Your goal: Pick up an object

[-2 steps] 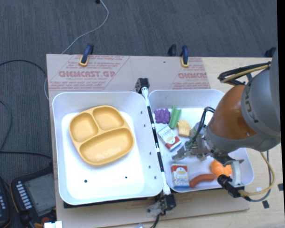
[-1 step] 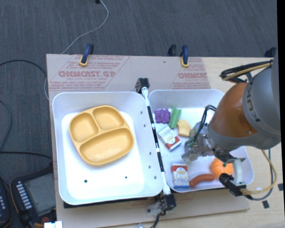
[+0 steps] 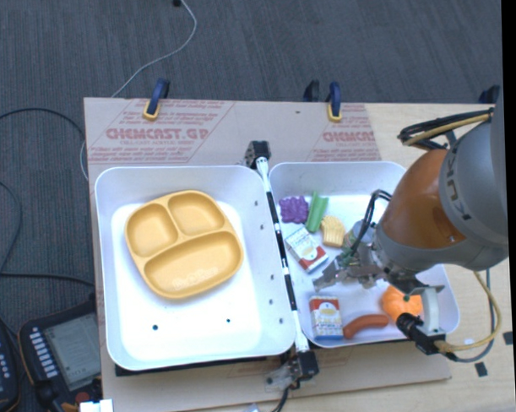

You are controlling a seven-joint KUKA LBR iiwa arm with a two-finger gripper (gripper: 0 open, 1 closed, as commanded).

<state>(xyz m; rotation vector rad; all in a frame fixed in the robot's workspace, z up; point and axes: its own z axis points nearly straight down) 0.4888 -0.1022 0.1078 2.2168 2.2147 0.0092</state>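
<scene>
Fingers low over right bin

Scattered around the claw in the right bin. Purple grape bunch up and to the left, near the bin's upper left corner. Green vegetable piece just right of the grapes, tilted upright. Yellow corn cob just above, close by. Small red-and-white packet immediately to the left, lying flat at a slant. White carton with red label below, flat on the bin floor. Reddish sausage below and right, lying crosswise. Orange fruit farther right, partly hidden by the arm.
</scene>
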